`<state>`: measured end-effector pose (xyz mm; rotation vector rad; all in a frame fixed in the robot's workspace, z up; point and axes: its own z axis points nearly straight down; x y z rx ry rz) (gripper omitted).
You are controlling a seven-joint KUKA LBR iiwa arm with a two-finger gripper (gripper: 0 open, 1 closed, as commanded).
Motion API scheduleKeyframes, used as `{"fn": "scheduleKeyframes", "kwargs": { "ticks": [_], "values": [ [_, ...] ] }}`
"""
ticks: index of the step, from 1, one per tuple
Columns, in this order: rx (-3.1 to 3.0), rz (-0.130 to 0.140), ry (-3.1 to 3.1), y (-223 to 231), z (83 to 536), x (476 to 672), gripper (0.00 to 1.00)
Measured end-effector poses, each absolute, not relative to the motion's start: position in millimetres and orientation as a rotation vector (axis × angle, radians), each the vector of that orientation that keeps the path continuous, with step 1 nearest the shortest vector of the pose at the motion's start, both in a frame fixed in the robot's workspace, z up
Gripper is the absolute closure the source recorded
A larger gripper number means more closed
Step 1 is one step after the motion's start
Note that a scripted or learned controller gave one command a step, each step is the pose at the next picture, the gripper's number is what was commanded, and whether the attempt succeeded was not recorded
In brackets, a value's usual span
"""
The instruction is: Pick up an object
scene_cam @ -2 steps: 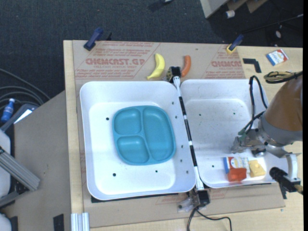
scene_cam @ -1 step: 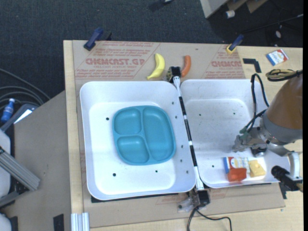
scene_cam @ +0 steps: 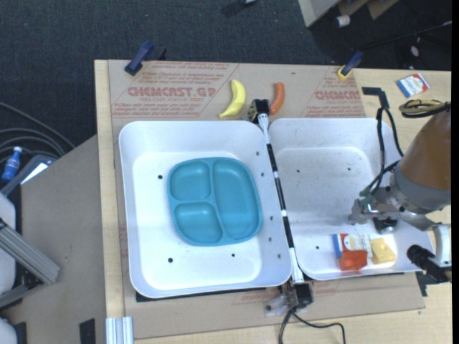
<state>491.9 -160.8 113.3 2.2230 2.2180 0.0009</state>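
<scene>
Here, your left bin point(scene_cam: 143, 192) carries a blue tray point(scene_cam: 215, 201) at centre. Right bin point(scene_cam: 323, 156): arm point(scene_cam: 430, 163) over its right side, gripper point(scene_cam: 373, 210) just above the carton point(scene_cam: 351, 248) and yellow block point(scene_cam: 384, 251) at the near edge. Finger state: you cannot tell.

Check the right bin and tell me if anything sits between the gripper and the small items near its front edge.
Nothing visible does. The gripper hangs over the right bin, just above and right of the small items clustered at the front edge. Bare white bin floor lies between them. The blue tray is in the left bin, well aside.
</scene>
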Motion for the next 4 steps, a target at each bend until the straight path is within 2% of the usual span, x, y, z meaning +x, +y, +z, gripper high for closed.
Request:
{"fn": "scheduleKeyframes", "kwargs": {
  "ticks": [1,2,3,4],
  "values": [
    [2.221,0.0,2.223,-113,160,505.3,1.0],
    [2.219,0.001,2.223,-113,170,505.6,1.0],
    [2.221,0.0,2.222,-128,236,482.9,1.0],
    [2.219,0.0,2.22,-159,247,502.8,1.0]
  ]
}}
